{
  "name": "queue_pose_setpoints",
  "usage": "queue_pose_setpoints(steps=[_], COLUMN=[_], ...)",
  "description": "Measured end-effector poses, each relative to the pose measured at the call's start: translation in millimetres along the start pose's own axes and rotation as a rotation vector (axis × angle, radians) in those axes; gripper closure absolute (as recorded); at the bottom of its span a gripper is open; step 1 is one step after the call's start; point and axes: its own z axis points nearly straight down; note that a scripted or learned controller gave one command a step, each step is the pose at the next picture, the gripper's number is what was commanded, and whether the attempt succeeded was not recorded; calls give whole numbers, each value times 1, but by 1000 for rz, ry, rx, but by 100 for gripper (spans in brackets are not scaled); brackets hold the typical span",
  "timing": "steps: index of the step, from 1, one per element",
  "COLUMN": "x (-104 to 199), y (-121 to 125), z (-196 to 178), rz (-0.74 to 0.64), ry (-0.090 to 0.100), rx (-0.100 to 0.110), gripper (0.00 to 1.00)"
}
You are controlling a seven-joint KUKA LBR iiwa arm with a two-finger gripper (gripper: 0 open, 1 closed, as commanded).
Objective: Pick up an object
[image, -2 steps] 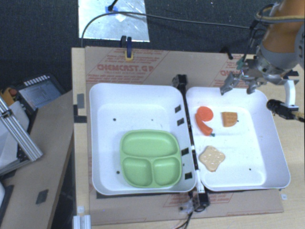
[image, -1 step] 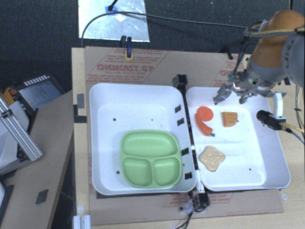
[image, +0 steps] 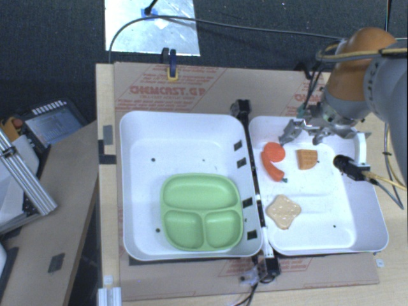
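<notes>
Camera view: gripper (image: 305, 134) hangs over right bin (image: 366, 225) near its back edge, fingers spread apart, nothing between them. Orange-red curved piece (image: 275, 160) lies just below-left of gripper. Tan cracker (image: 306, 159) beside it, apart. Pale cookie (image: 283, 211) nearer front. Green divided tray (image: 201, 211) sits in left bin (image: 143, 171).

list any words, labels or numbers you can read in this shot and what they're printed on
"CHEMCAST GP", in red, upside down to the camera, on the brown protective sheet beneath the two white bins; it repeats along the sheet's edges, mostly cut off or blurred.
The dark device on the left side table has markings too small to read.
Nothing readable on the green divided tray, the food pieces, the arm or the gripper.
</notes>
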Motion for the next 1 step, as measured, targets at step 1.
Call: queue_pose_setpoints(steps=[1], x=[1], y=[7], z=[44], rz=[-3], ry=[0], rx=[1], gripper=[0])
